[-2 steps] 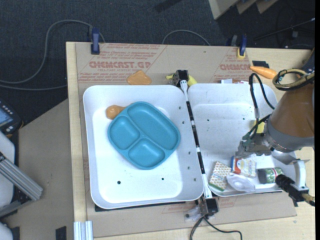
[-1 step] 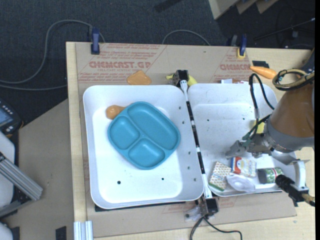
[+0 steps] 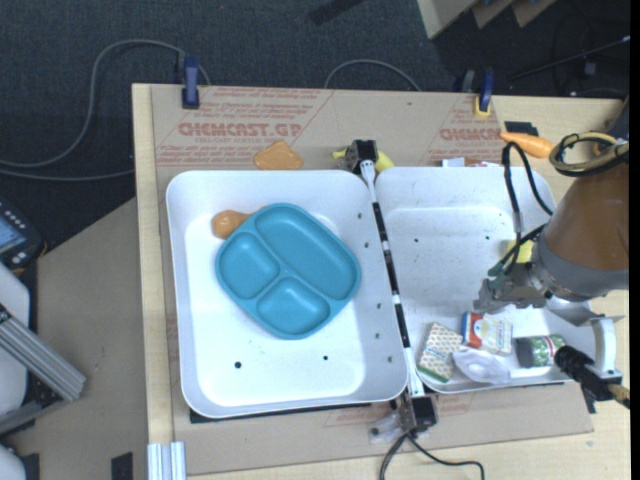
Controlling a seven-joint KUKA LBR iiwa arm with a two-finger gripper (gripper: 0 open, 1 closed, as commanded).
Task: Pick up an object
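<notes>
Red-white packet (image 3: 487,330), long axis left-right

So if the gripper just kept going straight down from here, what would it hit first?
Most likely the small red-and-white packet lying in the right bin, almost directly below the gripper. Depth is hard to judge from this slanted view, so it might instead land on bare bin floor just beside the packet.

The blue divided plate (image 3: 288,268) crowds the left bin (image 3: 190,298); the right bin's (image 3: 440,183) far half lies open.
</notes>
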